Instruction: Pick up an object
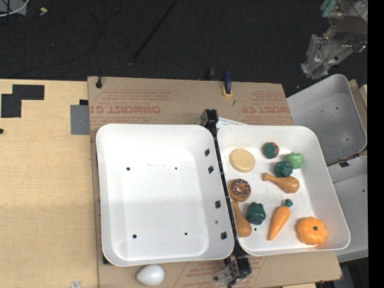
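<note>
Jaws (327, 44) hang at the top right corner, well clear of both bins, a tangle of grey metal against the dark background; whether they are open or shut I cannot tell, and nothing is visibly held.

On the desk (42, 179), pale wood grain, lies a brown cardboard sheet (150, 101) carrying two glossy, shallow white bins with rounded corners. The right bin (327, 161) holds smooth plastic toy food: a flat round beige cookie (242, 159), a chocolate doughnut (240, 189), a tapered orange carrot (278, 219), a ribbed orange pumpkin (311, 230), a tan drumstick (283, 182), and knobbly green vegetables (256, 212). A white egg (150, 275) rests on the cardboard just below the left bin (114, 221).
</note>
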`<move>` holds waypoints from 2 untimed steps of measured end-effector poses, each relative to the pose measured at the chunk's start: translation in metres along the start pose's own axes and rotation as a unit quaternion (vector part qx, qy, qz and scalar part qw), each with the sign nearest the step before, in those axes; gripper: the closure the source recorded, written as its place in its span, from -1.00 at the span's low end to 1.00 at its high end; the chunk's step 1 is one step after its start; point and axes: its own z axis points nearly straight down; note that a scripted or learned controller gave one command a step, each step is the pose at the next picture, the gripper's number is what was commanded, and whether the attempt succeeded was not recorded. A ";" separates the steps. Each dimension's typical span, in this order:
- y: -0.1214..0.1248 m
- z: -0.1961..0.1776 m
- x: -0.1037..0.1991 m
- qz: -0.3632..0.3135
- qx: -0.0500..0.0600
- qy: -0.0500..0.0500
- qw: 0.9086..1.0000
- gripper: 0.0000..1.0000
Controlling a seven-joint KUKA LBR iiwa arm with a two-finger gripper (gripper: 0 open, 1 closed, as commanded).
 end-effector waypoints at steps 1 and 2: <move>0.001 0.006 -0.001 0.001 0.004 0.000 1.000 -1.00; 0.028 0.063 0.080 -0.002 0.007 0.000 1.000 -1.00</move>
